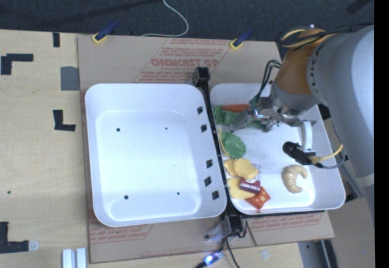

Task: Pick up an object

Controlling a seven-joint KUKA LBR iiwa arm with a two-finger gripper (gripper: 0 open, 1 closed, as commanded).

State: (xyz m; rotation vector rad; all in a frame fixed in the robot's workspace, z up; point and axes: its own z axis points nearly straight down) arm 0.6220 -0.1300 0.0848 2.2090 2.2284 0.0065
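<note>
Leftmost in the right bin [328, 200], a green leafy piece [234, 144] lies by the divider above the yellow pieces [240, 169] and a red packet [254, 192]; all look light, the leaf soft, best pinched across its middle. Further right lies a croissant-shaped toy [293, 177], probably stiff. The gripper [252, 116] hovers near the green and orange items [231, 112]; whether it is open or closed I cannot tell.

Robotics lab bench: cardboard sheet [182, 63] clamped under two white bins [146, 151], black tape markers [61, 120] on the benchtop, loose cable [173, 8].
</note>
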